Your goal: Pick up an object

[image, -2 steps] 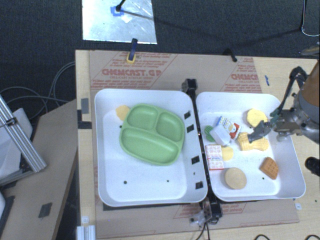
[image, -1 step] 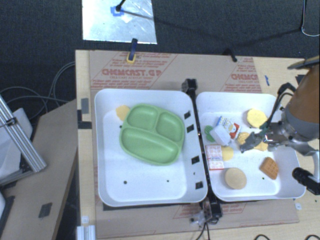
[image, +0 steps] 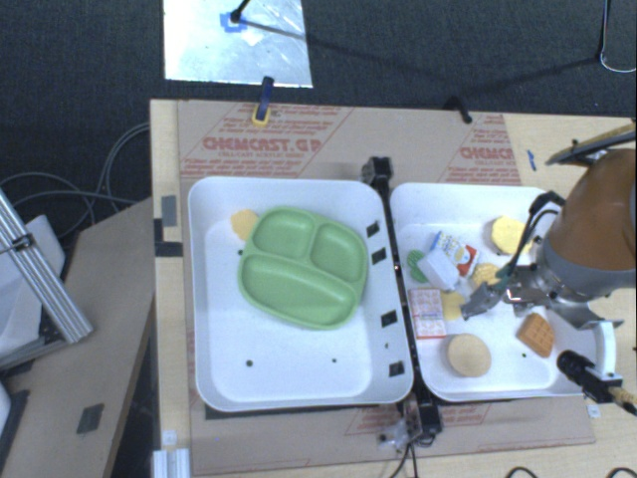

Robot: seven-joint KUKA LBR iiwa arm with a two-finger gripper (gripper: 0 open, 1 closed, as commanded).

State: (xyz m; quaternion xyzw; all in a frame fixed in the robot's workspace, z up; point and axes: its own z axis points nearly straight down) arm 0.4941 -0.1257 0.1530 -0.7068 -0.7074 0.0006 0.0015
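The right bin [image: 557, 381] holds several small items: a round tan bun [image: 468, 355], a brown waffle-like cracker [image: 535, 335], a yellow lemon-shaped piece [image: 508, 233], a white, blue and red packet [image: 444, 258], a pink printed card [image: 425, 313] and small yellow bits [image: 485, 274]. My gripper [image: 485, 298] hangs low over the middle of this bin, pointing left, just above the bun and right of the card. A yellow bit [image: 454, 308] lies right beside its tip. Nothing is visibly held.
The left bin [image: 214, 366] carries a green divided plate [image: 302, 267] and a yellow piece [image: 244, 224] at its far left. A black divider with clips [image: 388, 267] runs between the bins. The arm's orange and grey body [image: 597, 237] covers the right bin's right side.
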